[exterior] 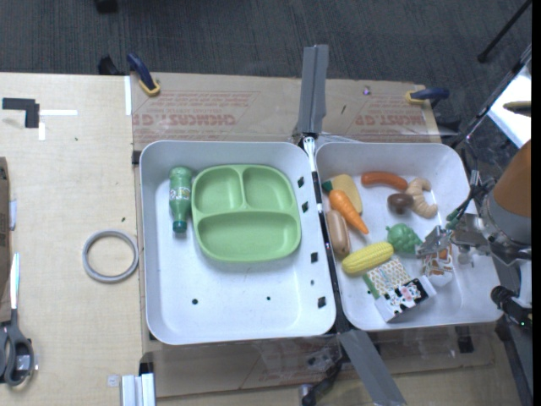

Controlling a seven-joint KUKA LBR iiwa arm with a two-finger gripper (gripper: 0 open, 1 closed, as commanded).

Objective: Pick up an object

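My gripper (443, 245) hangs low over the right side of the right bin (456, 311), just right of a green broccoli (404, 238). A small white and orange item (439, 269) lies right under it. In the same bin are a corn cob (366, 257), a cow-patterned carton (399, 293), a carrot (347, 211), a hot dog (338, 233), a red sausage (385, 178) and a brown mushroom-like piece (401, 201). Nothing is visibly held.
The left bin (245, 311) holds a green divided plate (245, 212) and a green bottle (179, 197) at its left. A tape ring (111, 255) and scissors (15, 349) lie on the bench to the left. The arm (511, 201) enters at the right edge.
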